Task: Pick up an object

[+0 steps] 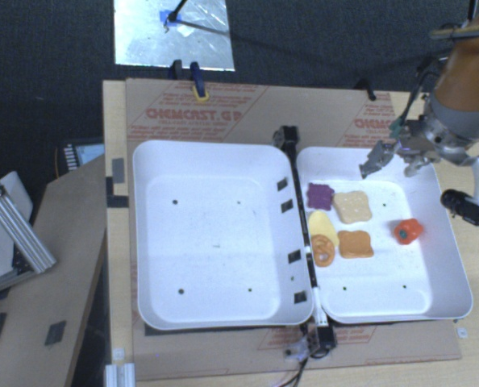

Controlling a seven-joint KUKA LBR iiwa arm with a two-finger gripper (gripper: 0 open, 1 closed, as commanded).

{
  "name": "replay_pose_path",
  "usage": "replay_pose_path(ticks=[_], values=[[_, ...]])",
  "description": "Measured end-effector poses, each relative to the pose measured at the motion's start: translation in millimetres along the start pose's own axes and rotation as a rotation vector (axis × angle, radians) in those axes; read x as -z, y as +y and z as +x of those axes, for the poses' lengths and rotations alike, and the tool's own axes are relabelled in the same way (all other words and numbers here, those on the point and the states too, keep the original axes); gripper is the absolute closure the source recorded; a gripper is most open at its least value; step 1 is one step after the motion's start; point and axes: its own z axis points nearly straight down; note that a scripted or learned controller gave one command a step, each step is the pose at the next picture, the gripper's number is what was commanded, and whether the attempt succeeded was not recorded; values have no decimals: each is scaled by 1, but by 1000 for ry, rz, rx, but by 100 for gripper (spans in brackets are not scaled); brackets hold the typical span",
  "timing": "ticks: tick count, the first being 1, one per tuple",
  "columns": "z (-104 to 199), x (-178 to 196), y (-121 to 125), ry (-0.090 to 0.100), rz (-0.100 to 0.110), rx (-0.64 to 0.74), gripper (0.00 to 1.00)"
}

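Observation:
The right bin (385,297) holds several toy foods: a purple piece (320,194), a pale toast slice (352,206), a brown toast slice (356,244), a yellow piece (321,227) with an orange pretzel (323,253) below it, and a red-orange fruit (408,231). My gripper (396,162) hangs over the bin's far edge, above and behind the pale toast. Its two fingers are spread apart, open, with nothing between them.
The left bin (215,240) lies beside the right one, joined by a black hinge strip (297,216). Both rest on a cardboard sheet (223,107). A silver plate (173,21) sits at the back left. A black fitting (464,206) juts in by the right rim.

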Motion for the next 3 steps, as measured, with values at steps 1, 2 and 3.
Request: replay_pose_path(ticks=[1, 2, 3], values=[[0, 11, 1, 0, -4, 2, 100], [112, 52, 35, 2, -6, 11, 100], [211, 161, 30, 3, -11, 9, 100]])
